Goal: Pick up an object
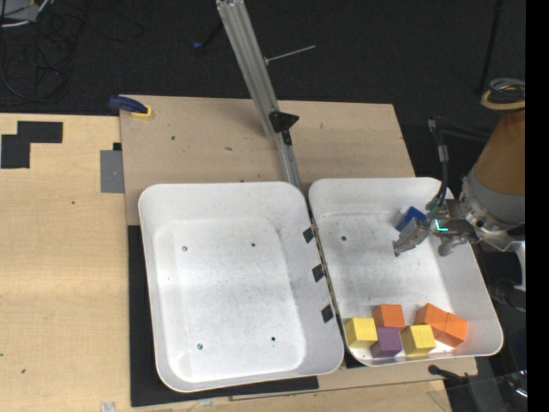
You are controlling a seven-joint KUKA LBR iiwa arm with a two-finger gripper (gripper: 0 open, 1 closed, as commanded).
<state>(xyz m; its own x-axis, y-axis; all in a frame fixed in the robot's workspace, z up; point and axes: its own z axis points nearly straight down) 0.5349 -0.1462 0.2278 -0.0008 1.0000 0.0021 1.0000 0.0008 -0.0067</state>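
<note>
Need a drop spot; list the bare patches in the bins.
Left bin: whole floor is bare. Right bin: bare middle strip between the claw above and the blocks below. Crowded: near edge, with yellow, orange and purple blocks.

Light wood counter (pixel 60 256) w/ black cutout shapes (pixel 30 140) at left. Raised plywood board (pixel 223 140) behind, blue clamp (pixel 130 106) on its far-left corner. Slanted aluminium rail (pixel 253 63) rises from board. Dark floor (pixel 111 33) beyond, cables (pixel 34 7) top left.
</note>
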